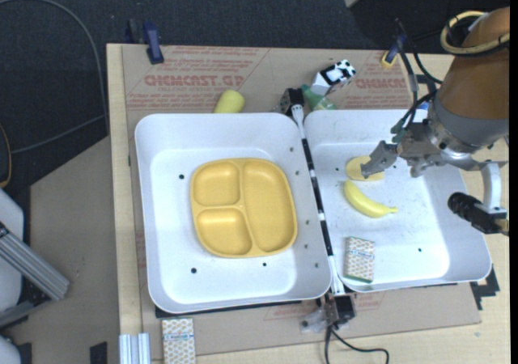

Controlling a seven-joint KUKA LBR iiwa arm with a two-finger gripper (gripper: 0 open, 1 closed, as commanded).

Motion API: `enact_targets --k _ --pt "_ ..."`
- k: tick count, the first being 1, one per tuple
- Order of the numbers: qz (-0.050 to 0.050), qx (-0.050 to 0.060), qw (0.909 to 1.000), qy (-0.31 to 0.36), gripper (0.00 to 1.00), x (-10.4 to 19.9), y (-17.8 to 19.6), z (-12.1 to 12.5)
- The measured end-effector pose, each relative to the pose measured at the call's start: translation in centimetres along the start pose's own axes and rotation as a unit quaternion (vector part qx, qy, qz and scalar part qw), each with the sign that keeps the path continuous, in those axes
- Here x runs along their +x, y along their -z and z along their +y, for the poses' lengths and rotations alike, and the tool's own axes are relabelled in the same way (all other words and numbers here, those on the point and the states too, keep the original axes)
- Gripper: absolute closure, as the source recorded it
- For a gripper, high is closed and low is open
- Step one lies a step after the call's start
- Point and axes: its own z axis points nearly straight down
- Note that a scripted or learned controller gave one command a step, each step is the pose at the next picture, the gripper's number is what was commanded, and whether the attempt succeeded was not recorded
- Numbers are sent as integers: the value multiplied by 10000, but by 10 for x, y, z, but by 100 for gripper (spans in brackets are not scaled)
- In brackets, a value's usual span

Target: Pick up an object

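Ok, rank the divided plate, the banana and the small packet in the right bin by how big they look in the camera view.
1. Yellow divided plate, clearly largest.
2. Banana and small packet: these look about alike, the banana longer and thinner, the packet squarer, so I won't rank them.

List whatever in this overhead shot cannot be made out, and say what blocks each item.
- Gripper: its fingers merge into one dark shape from the camera view, so open or shut cannot be told.
- Pale yellow object: partly covered by the gripper; its full shape is hidden.
- Packet: print too small to read.
- Arm: cut off by the right edge.
- Black-and-white object behind the bins: too small to identify.
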Motion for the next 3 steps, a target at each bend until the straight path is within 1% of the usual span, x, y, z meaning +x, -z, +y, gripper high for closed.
enact_targets --k 1,2,3 --pt "-5 -9 10000 -5 0 -8 -133 27" --pt "2 7 10000 -5 0 -6 -133 -4" --pt "-7 -10 10000 0 0 -30 -132 53"
